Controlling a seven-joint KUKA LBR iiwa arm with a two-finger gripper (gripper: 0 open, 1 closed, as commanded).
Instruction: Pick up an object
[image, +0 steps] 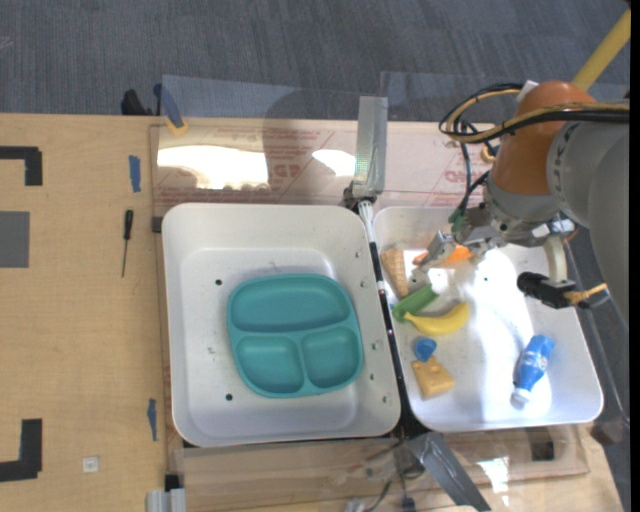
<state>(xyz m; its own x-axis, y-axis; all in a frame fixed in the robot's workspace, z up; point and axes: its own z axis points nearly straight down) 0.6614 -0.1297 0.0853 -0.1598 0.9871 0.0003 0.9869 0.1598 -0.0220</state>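
The gripper (441, 262) sits low in the right bin (575, 400), right of centre frame, just above the toy banana (443, 319); its opening cannot be told. The grey arm (560, 170) slants in from the upper right.

The arm (560, 160), grey with an orange band, is reaching in from the right and its gripper (445, 255) is hanging over the far part of the right bin (570, 395).

The yellow banana (445, 319) is lying near the middle of that bin, and I am using it as the landmark. A green piece (412, 302) is touching the banana on its left. A small blue piece (425, 348) and a tan block (432, 378) are sitting just in front of the banana. A blue bottle (532, 370) is lying well to the right of it. Left of the banana, the left bin (190, 250) is holding a teal divided tray (295, 333).
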